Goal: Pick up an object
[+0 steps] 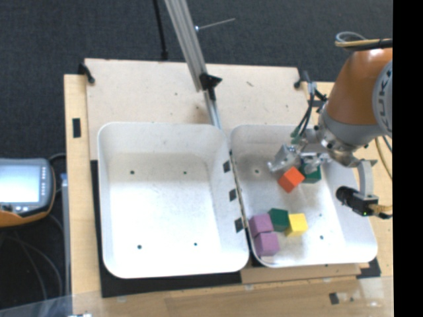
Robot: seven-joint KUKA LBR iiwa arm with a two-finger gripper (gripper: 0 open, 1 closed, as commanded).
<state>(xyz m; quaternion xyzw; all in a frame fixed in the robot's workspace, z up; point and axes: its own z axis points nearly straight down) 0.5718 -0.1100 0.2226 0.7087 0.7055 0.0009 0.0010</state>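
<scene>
Orange block (291,179) sits at the claw (295,166) in the right bin (344,253) — grasped or not, I cannot tell. Purple, green and yellow blocks lie nearer. No lift is evident yet.

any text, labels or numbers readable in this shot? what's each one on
Partial letters on the arm's grey casing at the right edge: cut off, not readable.
Screen of the handheld unit at the left: glare, nothing legible.
Orange block, purple blocks, green block, yellow block, bins: no markings seen.
</scene>
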